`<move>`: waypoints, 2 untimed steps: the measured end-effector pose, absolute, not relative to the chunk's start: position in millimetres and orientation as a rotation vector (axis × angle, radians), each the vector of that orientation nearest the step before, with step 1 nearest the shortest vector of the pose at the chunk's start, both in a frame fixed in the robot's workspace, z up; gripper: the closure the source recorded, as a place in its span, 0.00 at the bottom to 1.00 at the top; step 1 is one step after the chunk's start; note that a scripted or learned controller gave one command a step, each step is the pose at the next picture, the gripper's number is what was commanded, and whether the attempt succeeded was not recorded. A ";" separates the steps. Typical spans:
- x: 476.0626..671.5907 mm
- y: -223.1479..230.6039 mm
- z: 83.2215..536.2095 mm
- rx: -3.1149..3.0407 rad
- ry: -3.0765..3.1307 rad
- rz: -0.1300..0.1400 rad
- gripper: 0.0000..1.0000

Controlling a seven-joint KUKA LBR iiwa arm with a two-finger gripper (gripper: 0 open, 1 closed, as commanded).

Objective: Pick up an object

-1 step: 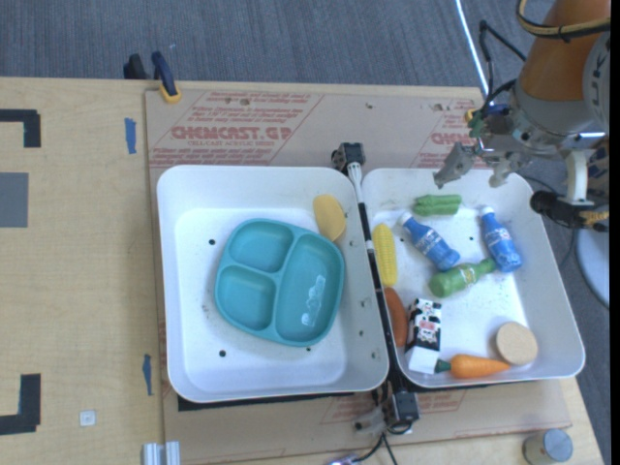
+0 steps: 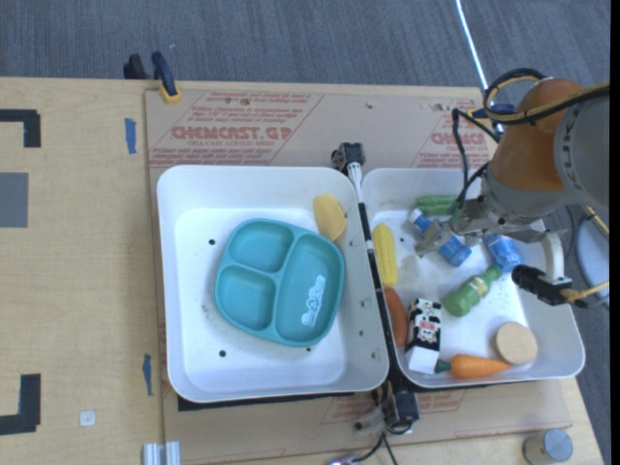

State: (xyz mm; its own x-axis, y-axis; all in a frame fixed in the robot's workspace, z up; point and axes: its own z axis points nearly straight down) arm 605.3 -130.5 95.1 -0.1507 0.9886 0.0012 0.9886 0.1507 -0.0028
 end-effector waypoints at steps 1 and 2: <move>606.9 -130.3 106.3 -2.048 -2.384 -0.002 1.00; 613.7 -68.4 217.7 -2.104 -2.336 -0.003 1.00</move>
